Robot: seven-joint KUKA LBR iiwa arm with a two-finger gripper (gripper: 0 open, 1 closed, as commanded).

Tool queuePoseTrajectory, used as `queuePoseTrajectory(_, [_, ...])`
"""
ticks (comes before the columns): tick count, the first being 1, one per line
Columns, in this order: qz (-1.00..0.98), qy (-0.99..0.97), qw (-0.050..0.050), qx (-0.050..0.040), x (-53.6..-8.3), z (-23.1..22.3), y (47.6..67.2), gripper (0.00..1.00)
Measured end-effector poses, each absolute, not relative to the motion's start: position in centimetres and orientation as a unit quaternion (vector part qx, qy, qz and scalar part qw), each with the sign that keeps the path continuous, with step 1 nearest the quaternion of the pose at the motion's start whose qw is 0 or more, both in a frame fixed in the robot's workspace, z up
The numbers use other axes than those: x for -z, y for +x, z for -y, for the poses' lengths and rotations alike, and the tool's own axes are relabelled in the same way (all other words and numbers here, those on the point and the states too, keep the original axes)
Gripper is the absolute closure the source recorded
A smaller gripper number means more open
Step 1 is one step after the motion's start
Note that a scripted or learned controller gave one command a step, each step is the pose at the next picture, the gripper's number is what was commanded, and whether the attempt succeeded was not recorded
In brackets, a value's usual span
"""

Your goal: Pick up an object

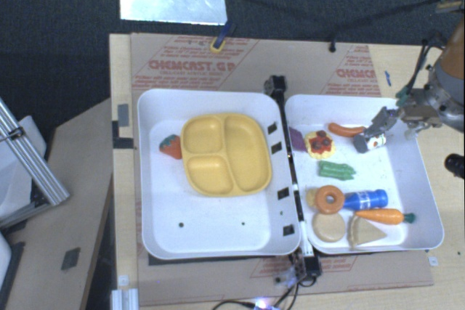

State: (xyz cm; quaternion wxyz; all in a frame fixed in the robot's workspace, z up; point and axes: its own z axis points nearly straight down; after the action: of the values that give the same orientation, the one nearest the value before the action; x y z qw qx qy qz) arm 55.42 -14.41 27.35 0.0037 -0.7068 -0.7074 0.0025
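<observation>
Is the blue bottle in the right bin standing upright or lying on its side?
Lying on its side. The blue bottle stretches flat along the right bin floor, between the donut and carrot.

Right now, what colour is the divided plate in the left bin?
Yellow; the divided plate shows best in the camera view.

- My gripper (372, 136) hangs over the right bin (414, 181), near its far right part.
- A small white and red object (374, 143) sits right at my fingertips; whether I grip it, I cannot tell.
- Just left of me lies a red sausage (345, 131), then a pizza slice (320, 144).
- Nearer the camera from me: green pepper (336, 170), doughnut (330, 199), blue bottle (365, 200), carrot (381, 215).
- Far to my left, the left bin (156, 178) carries a yellow divided plate (224, 154) and a strawberry (171, 147).
</observation>
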Motion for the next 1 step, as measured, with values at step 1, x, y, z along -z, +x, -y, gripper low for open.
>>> queuePoseTrajectory(1, [0.708, -0.706, -0.001, 0.0005, -27.92, 14.39, 55.61, 0.0])
